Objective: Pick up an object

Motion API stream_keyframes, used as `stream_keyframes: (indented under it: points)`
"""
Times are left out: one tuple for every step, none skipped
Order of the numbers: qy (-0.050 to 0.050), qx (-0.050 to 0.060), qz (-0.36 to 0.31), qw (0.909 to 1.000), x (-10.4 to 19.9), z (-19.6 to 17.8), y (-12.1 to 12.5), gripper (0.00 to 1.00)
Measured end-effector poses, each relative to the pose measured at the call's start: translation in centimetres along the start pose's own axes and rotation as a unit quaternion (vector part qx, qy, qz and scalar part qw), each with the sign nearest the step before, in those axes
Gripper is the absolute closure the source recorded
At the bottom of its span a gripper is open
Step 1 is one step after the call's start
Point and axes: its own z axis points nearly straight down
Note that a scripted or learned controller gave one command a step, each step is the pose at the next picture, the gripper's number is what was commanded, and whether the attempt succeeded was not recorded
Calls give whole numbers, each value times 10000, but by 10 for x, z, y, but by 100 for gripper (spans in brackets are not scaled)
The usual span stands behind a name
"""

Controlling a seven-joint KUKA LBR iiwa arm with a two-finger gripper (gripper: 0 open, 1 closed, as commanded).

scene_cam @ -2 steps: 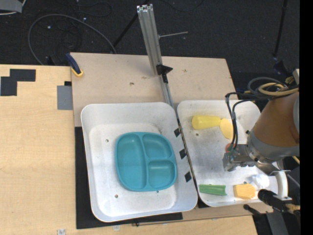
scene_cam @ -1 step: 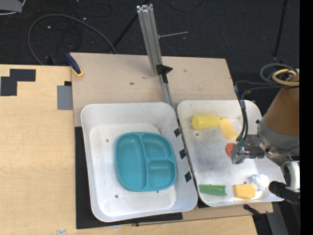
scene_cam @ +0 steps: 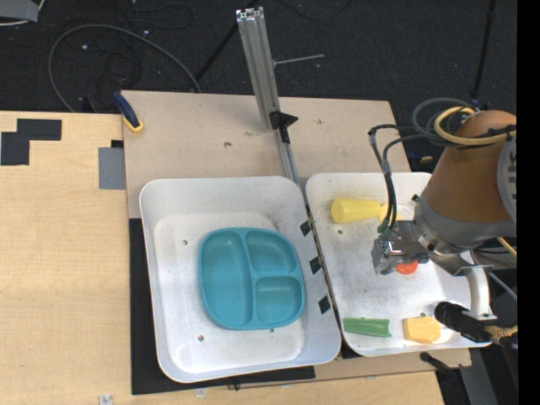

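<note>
The gripper (scene_cam: 393, 256) hangs low in the right bin (scene_cam: 354, 310), with a small red object (scene_cam: 407, 267) touching its tip on the arm's side, so the coming grasp turns on that tiny offset (whether the tip is released or clenched, I cannot tell). In that bin, I count one red piece, one yellow cylinder (scene_cam: 356, 210) lying lengthwise toward the left bin (scene_cam: 169, 226), one green bar (scene_cam: 367, 327) and one yellow block (scene_cam: 422, 331); the left bin holds one teal divided tray (scene_cam: 251, 278).

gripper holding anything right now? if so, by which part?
Cannot tell. The gripper sits low in the right bin, right over a small red object, but the wrist hides whether that object is gripped.
</note>
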Motion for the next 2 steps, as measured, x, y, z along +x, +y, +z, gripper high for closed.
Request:
stream_keyframes:
  points:
    - [8, 18, 0, 10000, 50, 10, 7, 100]
    - [7, 17, -6, 10000, 108, 14, 8, 100]
